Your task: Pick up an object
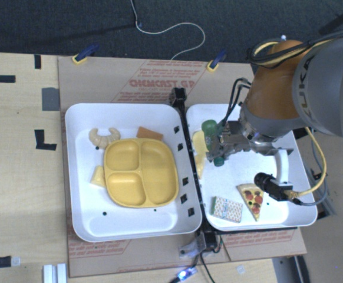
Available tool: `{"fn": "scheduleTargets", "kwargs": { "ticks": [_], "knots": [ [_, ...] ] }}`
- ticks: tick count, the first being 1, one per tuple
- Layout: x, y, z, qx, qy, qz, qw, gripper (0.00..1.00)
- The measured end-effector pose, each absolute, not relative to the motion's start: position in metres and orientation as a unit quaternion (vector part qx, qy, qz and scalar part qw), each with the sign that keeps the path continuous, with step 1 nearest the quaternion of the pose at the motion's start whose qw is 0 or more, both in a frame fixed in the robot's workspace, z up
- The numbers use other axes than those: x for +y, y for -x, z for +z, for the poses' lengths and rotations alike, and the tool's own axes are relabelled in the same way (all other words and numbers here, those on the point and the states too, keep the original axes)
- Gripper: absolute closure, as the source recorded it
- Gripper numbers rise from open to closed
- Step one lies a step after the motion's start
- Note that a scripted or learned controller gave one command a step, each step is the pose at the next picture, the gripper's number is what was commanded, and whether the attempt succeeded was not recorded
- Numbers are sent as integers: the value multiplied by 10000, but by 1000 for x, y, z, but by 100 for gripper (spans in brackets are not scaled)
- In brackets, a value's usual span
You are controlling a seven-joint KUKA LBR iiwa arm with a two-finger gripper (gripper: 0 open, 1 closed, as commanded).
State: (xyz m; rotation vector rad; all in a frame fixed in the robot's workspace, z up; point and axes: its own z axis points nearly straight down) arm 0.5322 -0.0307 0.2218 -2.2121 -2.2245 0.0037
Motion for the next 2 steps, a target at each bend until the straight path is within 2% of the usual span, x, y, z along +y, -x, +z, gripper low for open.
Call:
{"fn": "scheduleTargets", "kwargs": {
  "ticks": [1, 2],
  "knots": [
    [-21, -529, 232, -7082, 7060, 5, 8, 100],
    [-36, -537, 222, -7070, 7072, 16, 4, 100]
  ]
}}
